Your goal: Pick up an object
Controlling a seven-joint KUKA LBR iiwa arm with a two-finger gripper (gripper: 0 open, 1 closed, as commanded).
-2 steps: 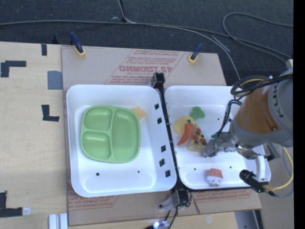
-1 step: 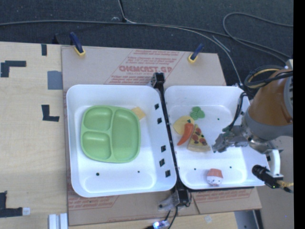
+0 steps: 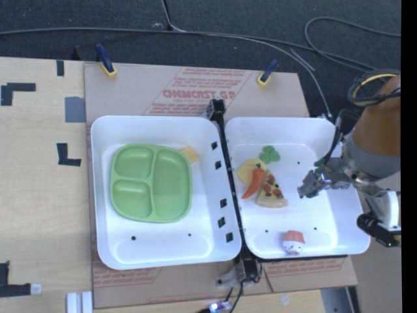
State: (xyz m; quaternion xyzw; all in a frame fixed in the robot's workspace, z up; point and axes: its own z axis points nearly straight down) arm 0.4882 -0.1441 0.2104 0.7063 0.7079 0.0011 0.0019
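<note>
From my seat I see the arm (image 3: 378, 135) reaching in from the right, its gripper (image 3: 311, 186) hanging over the right bin (image 3: 326, 132), toward that bin's right half. I can't tell from this angle how the jaws stand; they are a dark lump against the white, and nothing shows between them.

The pickable things all lie in the right bin, left of the gripper and apart from it. A pizza slice (image 3: 272, 194) lies near the middle, with a red pepper (image 3: 255, 181) lying across a pale yellow piece (image 3: 247, 170) just beside it, the pepper touching the slice's left edge. A small green broccoli (image 3: 269, 153) sits just above them. Near the bin's front wall, well apart from that cluster, is a small white-and-red toy (image 3: 293, 240).

In the left bin (image 3: 104, 135) I see a green divided plate (image 3: 152, 183), and a small yellow piece (image 3: 189, 153) at its upper right corner. Both bins rest on a cardboard sheet (image 3: 195, 90) clamped to the surface (image 3: 39, 175).
</note>
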